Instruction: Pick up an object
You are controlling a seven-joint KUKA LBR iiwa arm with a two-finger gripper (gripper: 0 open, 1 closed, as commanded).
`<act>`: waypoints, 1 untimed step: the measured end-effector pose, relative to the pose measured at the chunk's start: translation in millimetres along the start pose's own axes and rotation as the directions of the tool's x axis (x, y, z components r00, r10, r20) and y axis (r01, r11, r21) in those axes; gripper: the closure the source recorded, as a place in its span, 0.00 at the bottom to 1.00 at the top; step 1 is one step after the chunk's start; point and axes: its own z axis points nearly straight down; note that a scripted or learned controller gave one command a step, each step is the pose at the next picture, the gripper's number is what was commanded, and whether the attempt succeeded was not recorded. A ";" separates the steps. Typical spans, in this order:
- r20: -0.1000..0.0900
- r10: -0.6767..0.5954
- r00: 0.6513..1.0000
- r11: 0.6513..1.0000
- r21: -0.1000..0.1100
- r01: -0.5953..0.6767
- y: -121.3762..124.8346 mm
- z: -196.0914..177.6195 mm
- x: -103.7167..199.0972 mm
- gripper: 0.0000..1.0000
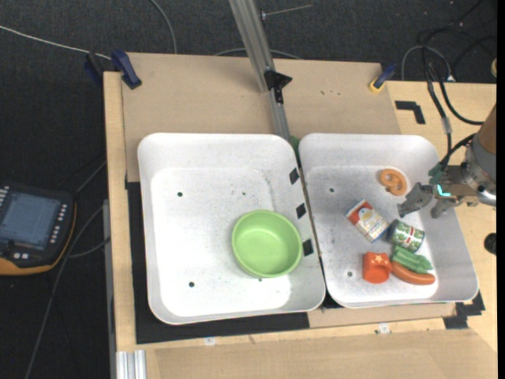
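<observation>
Nearest the bottom edge of the frame, the front lip of the desk shows bare tan board. Just above it sit two white bins side by side. The left bin holds one green bowl, upright, in its lower right part, close to the wall shared with the other bin.

The right bin holds the small items, clustered in its lower right. Lowest are an orange-red cup and, just right of it, a carrot-like piece with a green pepper lying along its top, touching. Above these is a green-labelled can on its side. To its left lies a small red-and-white box, tilted. Further up is a pretzel-shaped item, well apart from the rest.

The hand hangs over the right side of this bin, at mid right of the frame, above the can and right of the box. Its two dark fingers are spread wide, with nothing between them.

Far side, top of frame: a metal pole and blue clamps at the desk corners.
</observation>
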 end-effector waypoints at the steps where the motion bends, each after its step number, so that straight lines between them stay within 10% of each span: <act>1: 0.000 0.000 1.000 1.000 0.000 0.000 0.0 0.0 0.0 0.00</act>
